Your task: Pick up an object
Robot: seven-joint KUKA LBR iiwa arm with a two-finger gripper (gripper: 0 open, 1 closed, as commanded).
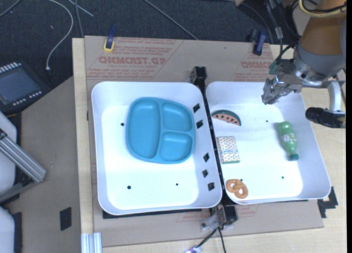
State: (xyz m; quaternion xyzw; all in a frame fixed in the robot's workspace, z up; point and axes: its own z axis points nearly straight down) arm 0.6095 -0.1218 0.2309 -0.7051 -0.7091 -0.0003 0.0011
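Observation:
The right bin (258, 191) holds a watermelon slice (226, 117), a patterned square packet (228, 149), a pretzel (237, 188) and a green bottle (287, 139) lying on its side. My gripper (270, 95) hangs over the bin's far part, above and to the right of the watermelon slice and up-left of the bottle. Nothing shows between its tips. The left bin (110, 180) holds a blue divided plate (160, 130).
The two bins meet at a black clipped divider (204, 136). The arm's orange band (324, 23) and grey wrist (319, 65) rise at the upper right. Blue clamps (110, 40) hold the cardboard sheet under the bins. Cables lie on the floor behind.

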